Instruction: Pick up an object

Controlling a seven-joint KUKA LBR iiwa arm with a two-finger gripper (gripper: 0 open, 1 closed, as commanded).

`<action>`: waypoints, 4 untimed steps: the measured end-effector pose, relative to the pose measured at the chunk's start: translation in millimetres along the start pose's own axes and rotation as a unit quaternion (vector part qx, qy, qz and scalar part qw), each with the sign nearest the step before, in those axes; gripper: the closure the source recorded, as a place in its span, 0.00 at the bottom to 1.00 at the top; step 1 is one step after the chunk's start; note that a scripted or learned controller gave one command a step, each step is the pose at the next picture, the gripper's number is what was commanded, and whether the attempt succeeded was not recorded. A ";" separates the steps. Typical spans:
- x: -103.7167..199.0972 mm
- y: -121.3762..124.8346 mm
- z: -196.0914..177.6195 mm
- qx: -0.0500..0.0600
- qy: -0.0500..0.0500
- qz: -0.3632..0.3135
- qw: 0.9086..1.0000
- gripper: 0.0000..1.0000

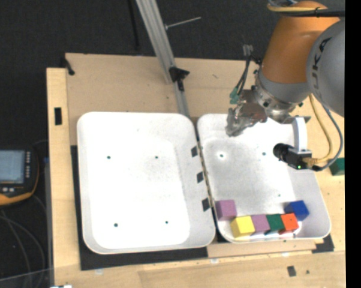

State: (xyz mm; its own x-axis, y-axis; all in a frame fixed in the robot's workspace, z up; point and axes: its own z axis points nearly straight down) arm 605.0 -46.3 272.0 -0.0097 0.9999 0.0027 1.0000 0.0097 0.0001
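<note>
Camera view, as I read it from my station. Counter (138,83): tan board carrying two white bins side by side. Left bin (138,182): nothing but small dark dots on its floor. Right bin (258,167): blocks gathered along its near edge, namely a purple block (226,208), yellow block (242,225), a second purple block (260,222), green block (274,222), orange block (288,222) and blue block (298,209). Arm (294,47): grey and orange, entering from the right. Pincer (236,125): over the far left corner of the right bin, well apart from the blocks, carrying nothing that I can see; finger state I cannot tell. Metal strut (159,41): slanting across the counter's far side.
</note>
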 end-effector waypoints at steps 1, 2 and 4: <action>-6.0 0.2 -11.1 -0.001 -0.002 0.003 1.000 1.00; 62.1 -22.6 -1.4 0.001 0.000 0.001 1.000 1.00; 57.1 -21.3 -12.6 -0.001 -0.001 0.004 1.000 1.00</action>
State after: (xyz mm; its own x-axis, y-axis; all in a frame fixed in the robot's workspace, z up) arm 583.1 10.5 284.8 -0.0010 1.0000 0.0001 1.0000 0.0010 0.0021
